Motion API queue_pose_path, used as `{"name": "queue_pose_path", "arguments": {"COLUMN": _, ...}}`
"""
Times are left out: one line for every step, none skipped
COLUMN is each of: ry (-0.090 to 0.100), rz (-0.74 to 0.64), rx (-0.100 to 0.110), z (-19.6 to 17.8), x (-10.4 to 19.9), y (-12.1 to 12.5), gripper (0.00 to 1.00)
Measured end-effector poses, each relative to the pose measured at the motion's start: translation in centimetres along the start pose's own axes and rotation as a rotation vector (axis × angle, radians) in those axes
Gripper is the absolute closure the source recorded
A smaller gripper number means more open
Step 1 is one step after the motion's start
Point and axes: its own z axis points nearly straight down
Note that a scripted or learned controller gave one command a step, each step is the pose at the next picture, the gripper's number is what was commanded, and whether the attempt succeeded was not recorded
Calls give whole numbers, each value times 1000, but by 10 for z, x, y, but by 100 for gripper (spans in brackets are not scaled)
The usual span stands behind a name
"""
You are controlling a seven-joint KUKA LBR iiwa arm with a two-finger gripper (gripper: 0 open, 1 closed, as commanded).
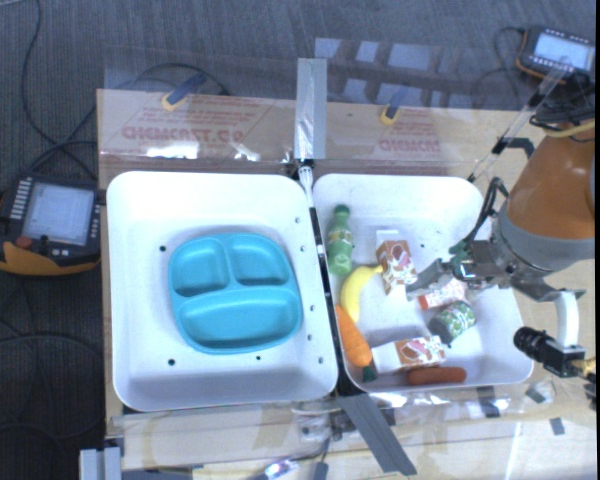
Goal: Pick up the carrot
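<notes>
Nearest the camera, a red sausage (436,375) lies along the right bin's (400,188) front wall. Just left of it, the carrot (353,342) rests against the bin's left wall — below the banana (355,286). Whether the gripper (442,280) is clenched cannot be told — it hangs well right of the carrot

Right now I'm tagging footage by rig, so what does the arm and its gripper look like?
The arm is a thick, rounded body, orange across its upper part and grey below. Black cables loop along its left side. The gripper at its end is a small dark-and-metal assembly with a touch of green. A white-and-black cylindrical piece projects beneath the arm.
</notes>
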Motion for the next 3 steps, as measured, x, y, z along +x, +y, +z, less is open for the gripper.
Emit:
{"name": "queue_pose_path", "arguments": {"ry": 1, "rz": 69, "rx": 1, "z": 24, "x": 65, "y": 0, "gripper": 0}}
{"name": "queue_pose_path", "arguments": {"ry": 0, "rz": -6, "rx": 2, "z": 24, "x": 127, "y": -8, "gripper": 0}}
{"name": "queue_pose_path", "arguments": {"ry": -16, "rz": 193, "rx": -11, "z": 64, "x": 203, "y": 3, "gripper": 0}}
